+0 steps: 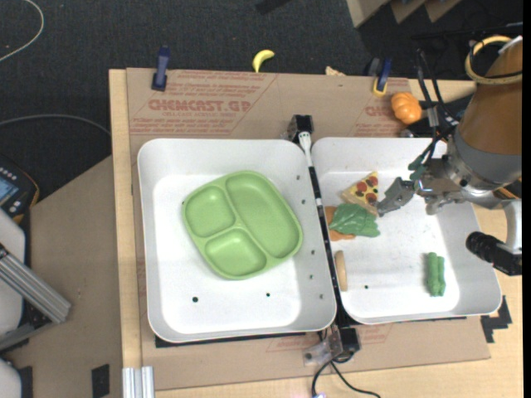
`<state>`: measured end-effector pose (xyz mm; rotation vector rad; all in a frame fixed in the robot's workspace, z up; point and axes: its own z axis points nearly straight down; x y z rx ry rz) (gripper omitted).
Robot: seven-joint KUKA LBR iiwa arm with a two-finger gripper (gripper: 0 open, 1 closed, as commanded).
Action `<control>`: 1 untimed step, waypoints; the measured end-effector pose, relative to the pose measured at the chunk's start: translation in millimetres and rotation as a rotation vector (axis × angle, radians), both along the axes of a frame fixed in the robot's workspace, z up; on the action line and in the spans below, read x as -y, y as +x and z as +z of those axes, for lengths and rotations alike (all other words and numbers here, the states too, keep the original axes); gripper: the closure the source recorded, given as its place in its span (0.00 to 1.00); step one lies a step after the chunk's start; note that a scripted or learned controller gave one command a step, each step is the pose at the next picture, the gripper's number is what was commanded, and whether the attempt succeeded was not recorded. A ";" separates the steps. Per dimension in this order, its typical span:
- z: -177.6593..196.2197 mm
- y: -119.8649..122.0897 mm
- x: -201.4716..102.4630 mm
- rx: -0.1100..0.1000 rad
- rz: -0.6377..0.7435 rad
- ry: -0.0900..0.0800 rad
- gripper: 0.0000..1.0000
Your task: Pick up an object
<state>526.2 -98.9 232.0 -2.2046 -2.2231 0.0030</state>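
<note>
Clearly the hand (397,197) sits low over the right bin (469,305), its dark fingers angled toward the cluster of toy food just beyond their tips. How far apart the fingers stand I cannot tell at this slant, and nothing shows between them, so I would not call anything held.

Nearest is the pizza slice (362,190), just off the fingertips on the far side from the arm. Just past it and a little nearer the camera lies the green leafy piece (355,220), which seems to rest on something orange. The green pickle-like piece (435,273) lies well apart, back toward the arm and nearer the bin's front wall. The green divided plate (241,224) lies farther still, in the left bin (158,222).

To do this well, I judge the hand should pick one target, probably the pizza slice, centre the fingers over it so one lands either side, and drop straight down before closing. Flat pieces slip easily, and brushing the leafy piece could nudge both aside.
</note>
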 end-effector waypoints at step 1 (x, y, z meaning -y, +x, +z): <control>30.9 -49.1 -97.0 0.005 0.000 -0.002 0.00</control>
